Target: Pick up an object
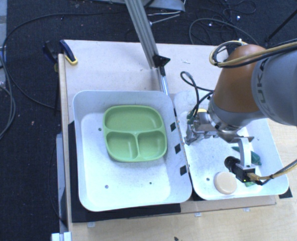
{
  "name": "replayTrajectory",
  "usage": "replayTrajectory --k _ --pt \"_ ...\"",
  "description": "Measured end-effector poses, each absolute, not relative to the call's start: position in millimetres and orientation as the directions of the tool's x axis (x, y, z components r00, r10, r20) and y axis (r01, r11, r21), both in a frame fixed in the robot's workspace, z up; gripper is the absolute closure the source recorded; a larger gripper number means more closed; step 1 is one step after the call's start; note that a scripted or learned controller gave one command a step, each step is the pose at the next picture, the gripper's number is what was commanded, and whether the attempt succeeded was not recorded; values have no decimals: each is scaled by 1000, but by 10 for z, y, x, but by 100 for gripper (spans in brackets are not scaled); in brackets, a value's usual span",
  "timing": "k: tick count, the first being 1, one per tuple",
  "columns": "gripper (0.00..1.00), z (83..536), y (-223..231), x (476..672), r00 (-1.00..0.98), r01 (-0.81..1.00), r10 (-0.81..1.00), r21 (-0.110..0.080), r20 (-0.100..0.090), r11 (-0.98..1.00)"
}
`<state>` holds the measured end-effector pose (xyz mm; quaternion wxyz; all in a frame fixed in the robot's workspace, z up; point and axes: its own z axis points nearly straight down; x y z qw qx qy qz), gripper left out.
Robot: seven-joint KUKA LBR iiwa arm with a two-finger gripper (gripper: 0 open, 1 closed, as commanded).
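Note:
My gripper [192, 134] hangs low over the left part of the right bin [203, 159], close to the wall between the two bins. The grey arm with its orange band covers much of that bin from the right. A cream round object [225, 183] lies near the bin's front edge, apart from the gripper. A teal object [256, 158] peeks out at the right, partly hidden by the robot's bracket. A small green thing [190, 116] shows just above the gripper; I cannot tell whether it is touched.
The left bin [88, 185] holds a green divided plate [135, 133] in its middle. A slanted metal pole [143, 29] rises from behind the bins. A blue and yellow clamp [68, 52] sits at the bench's back left corner.

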<state>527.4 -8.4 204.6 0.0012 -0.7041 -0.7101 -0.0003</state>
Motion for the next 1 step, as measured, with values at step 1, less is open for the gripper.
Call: replayTrajectory --k 1 --pt "100 2201 498 5242 -9 1000 1000 1 2 9"
